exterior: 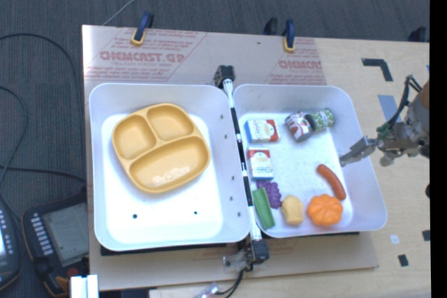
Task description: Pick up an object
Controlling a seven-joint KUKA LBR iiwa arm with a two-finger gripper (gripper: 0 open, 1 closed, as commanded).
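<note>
The right bin (363, 132) holds several toy foods. A red-and-white carton (262, 129) and a second carton (260, 162) lie along its left side. A small can (300, 125) lies tilted beside a green item (323, 118) near the back. A red sausage (331, 180) is right of centre. An orange pumpkin (325, 211), yellow corn (292, 209), purple grapes (272, 193) and a green cucumber (262, 209) sit along the front. My gripper (357, 150) reaches in over the bin's right rim, above and right of the sausage, with nothing seen in it.
The left bin (101, 171) bears a yellow divided plate (162, 146). A metal divider (237, 143) runs between the bins. Two clamps (288, 36) hold the backboard. A control pendant (59, 230) and cables lie on the floor at the left.
</note>
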